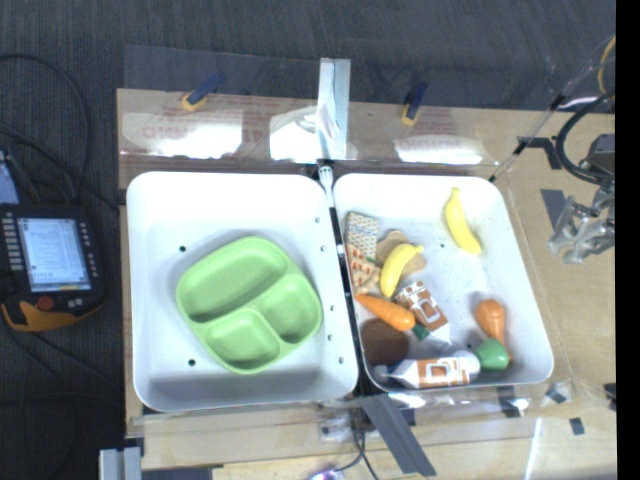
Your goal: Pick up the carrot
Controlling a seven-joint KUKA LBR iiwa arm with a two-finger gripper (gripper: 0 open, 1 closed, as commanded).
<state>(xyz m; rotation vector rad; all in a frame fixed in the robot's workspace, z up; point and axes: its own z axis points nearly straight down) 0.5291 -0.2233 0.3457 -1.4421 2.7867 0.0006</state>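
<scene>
Carrot in right bin, beside banana

Floor: dark grey carpet.
Worktop: pale wood.
Pendant: left, on floor, screen lit.
Cable: black, looping.

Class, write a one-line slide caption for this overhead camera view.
Carrot lies among toy food in the right bin; a green tray sits in the left bin; gripper off to the right.
</scene>
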